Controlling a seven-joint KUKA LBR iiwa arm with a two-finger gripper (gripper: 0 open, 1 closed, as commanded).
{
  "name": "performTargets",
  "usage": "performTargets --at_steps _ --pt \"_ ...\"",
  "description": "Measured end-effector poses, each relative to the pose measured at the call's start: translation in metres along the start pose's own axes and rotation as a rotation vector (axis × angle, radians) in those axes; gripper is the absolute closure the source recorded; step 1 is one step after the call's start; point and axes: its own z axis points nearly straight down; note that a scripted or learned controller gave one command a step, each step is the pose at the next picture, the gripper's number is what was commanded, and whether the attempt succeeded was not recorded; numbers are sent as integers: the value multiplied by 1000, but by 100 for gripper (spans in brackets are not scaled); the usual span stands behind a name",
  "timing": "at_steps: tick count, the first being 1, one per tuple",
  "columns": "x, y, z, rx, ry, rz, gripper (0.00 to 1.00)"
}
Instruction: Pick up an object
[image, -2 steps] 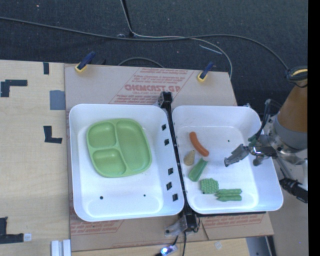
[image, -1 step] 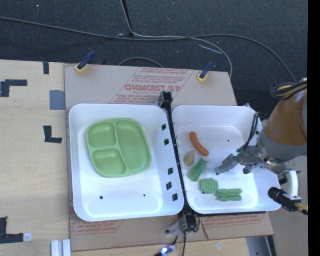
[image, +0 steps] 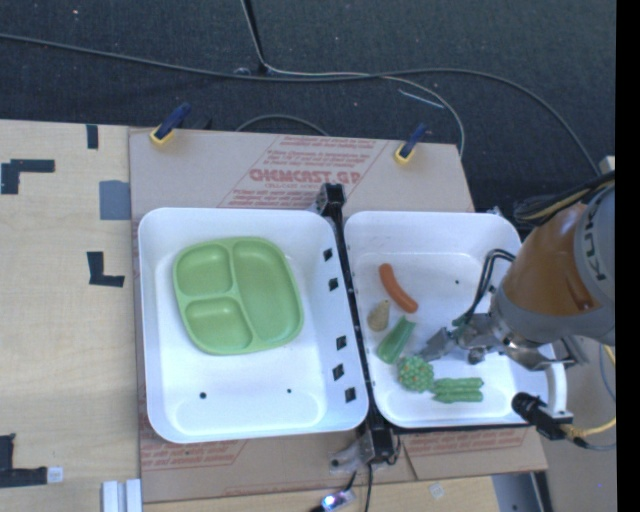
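Note:
The right bin holds several toy foods: an orange carrot, a tan piece, a green stick, a green broccoli and a green bean pod. My gripper hangs low over the right part of this bin, pointing left, just right of the green stick and above the broccoli. The orange band of the arm sits behind it at the right.
The left bin holds a green divided plate. A black divider with clips runs between the bins. Cables cross the dark floor at the back, and yellow clamps hold the cardboard.

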Motion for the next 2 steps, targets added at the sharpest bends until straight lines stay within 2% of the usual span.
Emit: performTargets --at_steps 1,2 --pt "0 0 -13 -1 0 -1 100" --pt "0 -7 -58 -8 -2 0 100"
